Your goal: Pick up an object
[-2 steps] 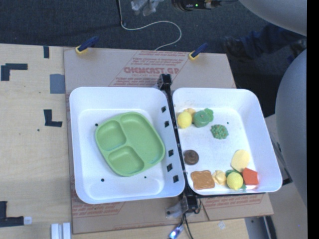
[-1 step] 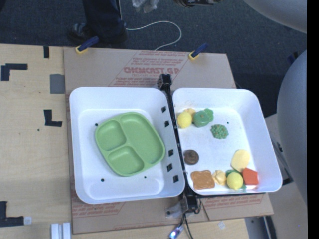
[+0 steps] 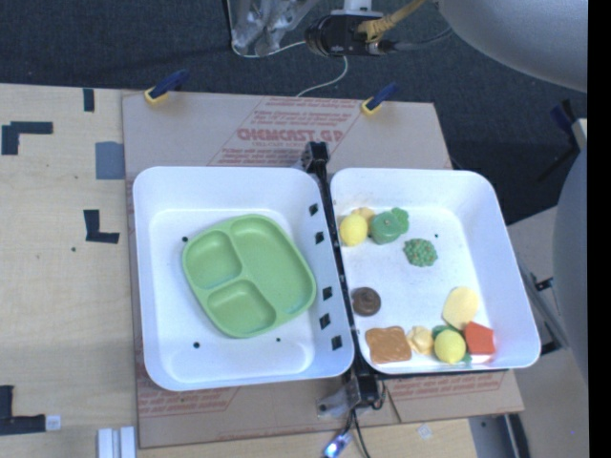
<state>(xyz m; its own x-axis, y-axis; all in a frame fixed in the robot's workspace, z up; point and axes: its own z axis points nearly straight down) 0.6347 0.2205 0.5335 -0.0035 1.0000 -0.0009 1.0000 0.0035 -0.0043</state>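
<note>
Nearest the lens, at the 5 o'clock corner of the right bin (image 3: 477, 191), a toast-coloured square (image 3: 388, 343), a small pale yellow piece (image 3: 420, 338), a yellow ball (image 3: 450, 345) and a red block (image 3: 479, 339) lie in a row, the ball touching the block. A pale yellow oval (image 3: 461, 305) sits just above them, and a brown disc (image 3: 366, 301) lies at 8 o'clock beside the dividing wall. Toward 11 o'clock, a yellow lemon-like piece (image 3: 353, 229) touches a green round piece (image 3: 389, 225); a green knobbly piece (image 3: 419, 251) lies near, at the bin's centre. The left bin (image 3: 153, 256) holds a green three-compartment plate (image 3: 248, 275), tilted slightly. Both bins rest on cardboard (image 3: 286, 132) on the counter (image 3: 48, 256). The grey arm (image 3: 520, 12) fills the 1 o'clock corner, cut off by the frame; whether the hand is wide or narrow cannot be told.
</note>
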